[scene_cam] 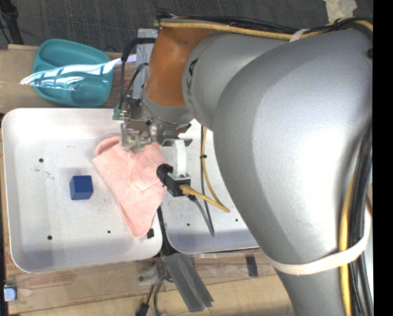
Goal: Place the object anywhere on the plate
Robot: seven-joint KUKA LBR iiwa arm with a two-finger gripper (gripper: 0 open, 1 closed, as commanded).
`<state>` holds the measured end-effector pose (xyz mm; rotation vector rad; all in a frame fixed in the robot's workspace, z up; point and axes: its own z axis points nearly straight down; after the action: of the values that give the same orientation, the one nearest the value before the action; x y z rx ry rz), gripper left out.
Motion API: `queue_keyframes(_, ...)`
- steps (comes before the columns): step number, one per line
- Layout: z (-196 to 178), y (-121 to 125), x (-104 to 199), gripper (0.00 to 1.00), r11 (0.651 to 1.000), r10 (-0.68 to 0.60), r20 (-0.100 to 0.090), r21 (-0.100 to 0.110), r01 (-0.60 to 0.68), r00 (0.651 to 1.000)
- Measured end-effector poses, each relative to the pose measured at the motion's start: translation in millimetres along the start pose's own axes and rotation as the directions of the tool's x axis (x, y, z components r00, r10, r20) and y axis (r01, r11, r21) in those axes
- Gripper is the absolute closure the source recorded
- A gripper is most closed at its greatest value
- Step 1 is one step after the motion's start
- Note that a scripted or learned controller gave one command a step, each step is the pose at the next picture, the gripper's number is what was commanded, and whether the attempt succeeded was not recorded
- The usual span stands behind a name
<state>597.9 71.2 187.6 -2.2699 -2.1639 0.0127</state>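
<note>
1. The left bin (18, 176) is my landmark: a shallow white tray on the wooden table (2, 64), with its right rim touching or nearly touching the second bin (209, 242).
2. A small blue cube (81, 187) sits on the bin's floor, left of centre, apart from every wall, with bare white floor all round it.
3. A pink cloth (133, 183) lies in the right part of the same bin, running from near the middle of the bin down towards its lower right corner, its lower tip close to the right rim.
4. The tool (135, 137) is down at the cloth's upper edge; I cannot tell how wide it stands or whether it grips anything.
5. The grey arm (282, 143) with its orange band covers most of the second bin.
6. A teal dish (74, 71) rests on the table just beyond the left bin's far rim.
</note>
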Motion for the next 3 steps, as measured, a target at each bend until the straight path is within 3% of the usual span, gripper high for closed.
queue_keyframes(1,99.8,-48.1,26.7,1.0,0.98,0.2,-0.002,0.0,-0.2,0.98)
queue_keyframes(2,-0.9,-65.2,-5.4,1.0,0.99,-0.139,0.0,-0.004,0.139,0.99)
queue_keyframes(3,98.3,-95.3,85.7,1.0,0.954,-0.3,0.001,0.001,0.3,0.954)
